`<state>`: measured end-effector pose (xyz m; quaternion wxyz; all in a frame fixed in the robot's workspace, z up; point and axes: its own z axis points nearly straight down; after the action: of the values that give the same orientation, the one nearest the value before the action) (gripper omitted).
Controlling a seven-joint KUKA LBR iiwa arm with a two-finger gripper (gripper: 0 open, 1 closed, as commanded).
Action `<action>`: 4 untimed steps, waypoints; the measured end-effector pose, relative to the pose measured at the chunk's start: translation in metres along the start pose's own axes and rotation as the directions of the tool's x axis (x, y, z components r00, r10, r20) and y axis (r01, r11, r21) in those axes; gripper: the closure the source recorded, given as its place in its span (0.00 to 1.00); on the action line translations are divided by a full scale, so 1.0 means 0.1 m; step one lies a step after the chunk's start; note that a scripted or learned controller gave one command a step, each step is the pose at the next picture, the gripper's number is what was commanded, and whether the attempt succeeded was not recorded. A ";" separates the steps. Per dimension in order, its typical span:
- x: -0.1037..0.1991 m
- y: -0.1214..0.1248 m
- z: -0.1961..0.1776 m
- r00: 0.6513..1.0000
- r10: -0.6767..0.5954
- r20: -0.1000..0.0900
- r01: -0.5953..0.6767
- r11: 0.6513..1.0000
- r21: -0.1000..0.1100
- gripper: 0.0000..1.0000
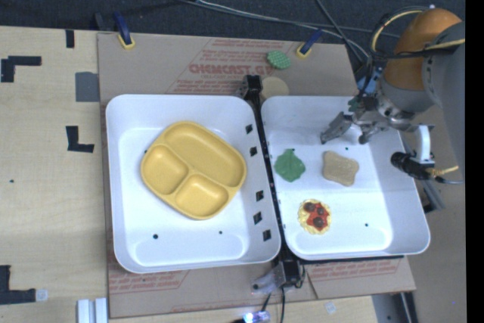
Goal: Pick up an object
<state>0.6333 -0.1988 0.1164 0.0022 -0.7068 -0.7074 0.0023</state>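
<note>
Camera view, looking down on the bench.

Item 1: gripper [346, 129], on the grey arm [446, 79] with the orange band, reaching in from the right and hanging over the upper part of the right bin. Its two fingers are spread apart, with nothing between them.

Item 2: right bin [401, 227], shallow, white, lying under the gripper. Contents, three pieces:
- a tan bread-like piece [339, 168], just below the gripper and closest to it, apart from the fingers;
- a green leafy piece [290, 165], below and to the left of the gripper, near the divide between the bins;
- a small round pizza-like piece [314, 215] (yellow with red and dark spots), further below the gripper, toward the bin's near edge.
None of the three touches another.

Item 3: left bin [128, 238], shallow, white, well to the left of the gripper, its edge meeting the right bin's. Contents: one yellow divided plate [194, 169] with three compartments, lying flat and turned at an angle.

Item 4: small green round piece [278, 58], outside both bins, on the brown board [151, 64] above and to the left of the gripper.

Item 5: dark cables [227, 7] across the dark floor beyond the board, far above the gripper.
</note>
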 end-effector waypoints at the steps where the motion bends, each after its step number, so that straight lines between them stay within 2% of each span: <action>1: 0.01 0.01 0.33 1.000 -0.001 0.002 0.001 1.000 -0.006 0.00; 2: 0.00 0.02 0.19 1.000 -0.003 0.005 0.003 1.000 -0.011 1.00; 3: 0.01 -0.01 -0.24 1.000 0.000 0.001 0.000 1.000 -0.009 1.00; 4: 0.06 0.05 -0.86 1.000 -0.001 0.001 0.001 1.000 -0.011 1.00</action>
<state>0.6390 -0.1930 0.2023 -0.0024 -0.7064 -0.7078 -0.0012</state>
